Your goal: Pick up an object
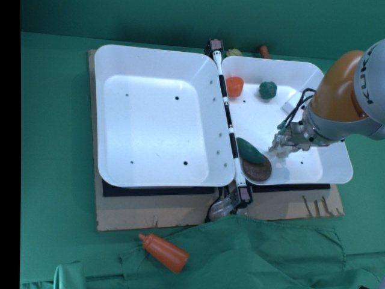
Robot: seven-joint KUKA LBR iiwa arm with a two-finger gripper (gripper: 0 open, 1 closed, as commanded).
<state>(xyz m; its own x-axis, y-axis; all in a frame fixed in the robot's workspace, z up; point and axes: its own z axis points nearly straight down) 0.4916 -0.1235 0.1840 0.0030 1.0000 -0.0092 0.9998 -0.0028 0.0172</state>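
The desk (pixel 54 161) is covered with a green cloth. On it lies a flat piece of brown cardboard (pixel 283 212), and on the cardboard sit two white bins side by side. The left bin (pixel 156 59) has only small dark dots on its floor. A black and white bar (pixel 227 116) runs between the two bins.

The right bin (pixel 337 170) holds the things to pick. An orange thing (pixel 234 86) sits near the top left corner, close to the bar. A small dark green lump (pixel 267 90) sits just beside it, to the right. Lower down, a long dark green thing (pixel 252 152) lies at a slant, and its low end touches a round brown thing (pixel 257 170) near the bottom left corner.

The grey arm with the orange band (pixel 337 92) reaches in from the right, over the right bin. The gripper (pixel 283 144) points toward the left, near the long dark green thing but apart from it. I cannot tell how the gripper is set, because it is small and blurry. Nothing shows in it.

An orange bottle (pixel 164 253) lies on its side on the cloth below the bins, well apart from them. A small orange bit (pixel 264 52) and a small yellowish bit (pixel 233 52) lie behind the right bin.
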